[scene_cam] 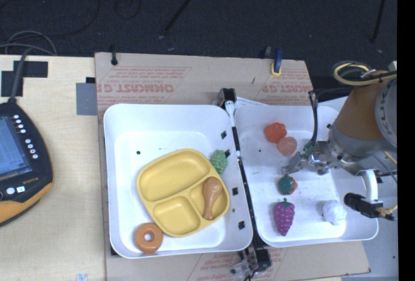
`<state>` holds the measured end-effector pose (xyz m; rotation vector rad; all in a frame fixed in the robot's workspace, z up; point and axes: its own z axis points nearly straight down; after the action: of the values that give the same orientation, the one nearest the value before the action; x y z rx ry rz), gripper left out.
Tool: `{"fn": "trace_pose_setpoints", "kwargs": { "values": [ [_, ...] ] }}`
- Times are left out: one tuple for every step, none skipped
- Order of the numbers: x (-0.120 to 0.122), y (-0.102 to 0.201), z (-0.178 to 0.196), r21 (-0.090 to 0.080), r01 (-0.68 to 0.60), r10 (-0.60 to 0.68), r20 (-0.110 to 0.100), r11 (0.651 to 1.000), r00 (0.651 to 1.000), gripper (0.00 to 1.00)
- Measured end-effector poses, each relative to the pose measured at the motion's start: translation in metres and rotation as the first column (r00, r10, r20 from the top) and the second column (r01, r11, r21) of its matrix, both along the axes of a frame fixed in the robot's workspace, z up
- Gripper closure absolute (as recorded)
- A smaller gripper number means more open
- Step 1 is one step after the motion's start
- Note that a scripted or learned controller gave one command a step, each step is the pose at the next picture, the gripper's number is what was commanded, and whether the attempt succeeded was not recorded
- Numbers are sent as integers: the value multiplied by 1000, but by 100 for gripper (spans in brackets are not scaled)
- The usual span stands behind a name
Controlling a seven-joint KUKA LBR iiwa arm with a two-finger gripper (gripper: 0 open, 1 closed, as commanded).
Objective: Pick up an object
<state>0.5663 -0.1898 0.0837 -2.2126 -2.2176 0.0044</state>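
Roughly, by part:

Pincer (293,167): low in the right bin (363,232), reaching in from the right wall, its metal fingers spread a little with only air between them; it has hold of nothing.
Strawberry (287,185): small red and green fruit just below the pincer tips, near them but apart.
Red pepper (275,132): upper left of the right bin, touching a pale pink ball (287,145) just beside it; the ball lies near the pincer.
Purple grapes (283,217): near the front edge of the right bin, below the strawberry.
White lump (333,211): front right corner area, close to the right wall.
Open room: bare white floor between the grapes and the white lump, and along the back wall.
Left bin (123,137): yellow divided plate (170,172) bearing a drumstick (211,195); green piece (219,160) at the plate's right rim by the divider; doughnut (148,237) near the front edge.
Surface (52,85): a handheld control unit (18,156) at the left.
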Motion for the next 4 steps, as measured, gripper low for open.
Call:
{"fn": "trace_pose_setpoints", "kwargs": {
  "values": [
    [-82, 41, 4, -1, 6, -6, 2, 1000, 1000, 0],
    [-68, 23, 4, -4, 1, -1, 7, 1000, 1000, 0],
    [-87, 68, 6, -3, 2, -2, 18, 1000, 1000, 0],
    [-91, 103, 4, -2, 0, 0, 6, 1000, 1000, 0]
  ]
}}
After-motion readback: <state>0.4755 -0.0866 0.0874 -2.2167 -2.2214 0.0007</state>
